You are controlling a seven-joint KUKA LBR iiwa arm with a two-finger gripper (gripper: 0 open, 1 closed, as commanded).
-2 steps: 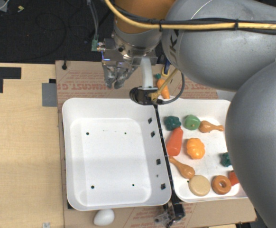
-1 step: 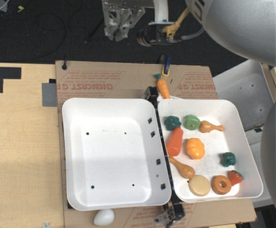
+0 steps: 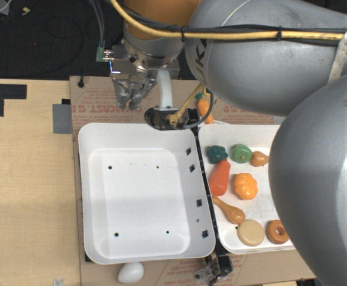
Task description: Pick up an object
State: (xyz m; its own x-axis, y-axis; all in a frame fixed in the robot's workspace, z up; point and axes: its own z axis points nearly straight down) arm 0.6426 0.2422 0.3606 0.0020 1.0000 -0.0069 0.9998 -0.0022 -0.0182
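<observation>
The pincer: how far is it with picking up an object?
Nothing looks done yet. The pincer hangs above the back edge of the left bin, with nothing visible between its fingers. The toy foods, such as the red carrot, lie in the right bin. Grasping one is left.

text: red print on cardboard sheet point(image 3: 102, 108) | mirrored, unreadable

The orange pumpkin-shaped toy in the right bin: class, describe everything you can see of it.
The orange pumpkin-shaped toy is small, rounded and ribbed, glossy like plastic. It rests on the floor of the right bin, roughly mid-bin, right of the red-orange carrot-like piece and below the green piece. It looks close to the carrot piece; contact cannot be told.
</observation>
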